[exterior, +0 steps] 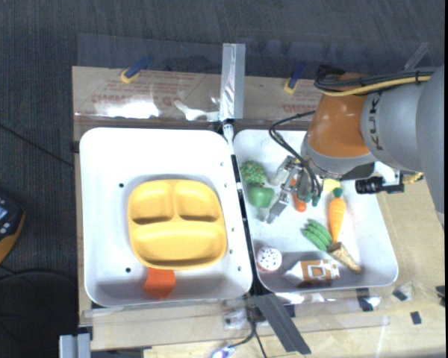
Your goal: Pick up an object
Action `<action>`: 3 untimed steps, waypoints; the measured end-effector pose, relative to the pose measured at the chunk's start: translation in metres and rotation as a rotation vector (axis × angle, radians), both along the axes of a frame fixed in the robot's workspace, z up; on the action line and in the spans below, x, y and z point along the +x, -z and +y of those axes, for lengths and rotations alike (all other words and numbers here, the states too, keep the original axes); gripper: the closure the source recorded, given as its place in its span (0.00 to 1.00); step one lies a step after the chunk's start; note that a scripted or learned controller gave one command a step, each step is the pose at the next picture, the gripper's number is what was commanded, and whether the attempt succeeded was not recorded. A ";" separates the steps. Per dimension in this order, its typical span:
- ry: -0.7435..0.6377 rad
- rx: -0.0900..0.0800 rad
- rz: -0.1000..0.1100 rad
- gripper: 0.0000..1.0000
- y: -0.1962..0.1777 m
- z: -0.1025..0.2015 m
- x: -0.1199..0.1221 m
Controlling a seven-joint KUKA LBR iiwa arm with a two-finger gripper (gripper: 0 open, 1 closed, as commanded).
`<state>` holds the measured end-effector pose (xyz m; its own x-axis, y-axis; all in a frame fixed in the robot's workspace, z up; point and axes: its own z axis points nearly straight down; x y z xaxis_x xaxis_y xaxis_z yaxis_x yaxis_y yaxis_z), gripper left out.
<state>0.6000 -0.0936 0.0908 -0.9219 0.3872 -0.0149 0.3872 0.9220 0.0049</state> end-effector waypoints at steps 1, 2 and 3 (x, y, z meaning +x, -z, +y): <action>0.053 -0.002 -0.001 0.00 0.000 -0.007 -0.057; 0.210 0.001 0.001 0.00 0.001 -0.018 0.033; 0.208 -0.003 -0.002 1.00 -0.011 -0.018 0.034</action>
<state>0.6341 -0.1119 0.1017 -0.8220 0.5692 -0.0186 0.5692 0.8222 0.0030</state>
